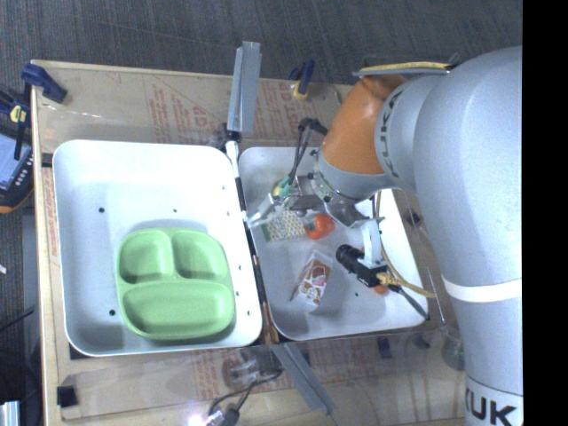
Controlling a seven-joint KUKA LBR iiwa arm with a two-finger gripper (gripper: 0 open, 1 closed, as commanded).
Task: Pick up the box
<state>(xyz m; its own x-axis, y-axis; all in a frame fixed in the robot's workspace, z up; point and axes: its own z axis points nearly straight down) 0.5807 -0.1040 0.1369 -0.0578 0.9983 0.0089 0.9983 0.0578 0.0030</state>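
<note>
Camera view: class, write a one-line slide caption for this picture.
Grey arm reaches over the right bin, where a small box lies; a green tray sits in the left bin.

Glossy printed cardboard box [312, 281]

tray [176, 284] in left bin [75, 167], box [313, 281] in right bin [266, 162]

The arm [470, 193] carries the only lettering that reads: dark capitals "KU" at the bottom right of its grey casing, cut off by the frame's edge, and part of the same lettering, turned on its side, on the grey ring beside the orange band [355, 136]. The small box [312, 281] in the right bin [404, 322] has a red and white printed face, too small to read
</note>
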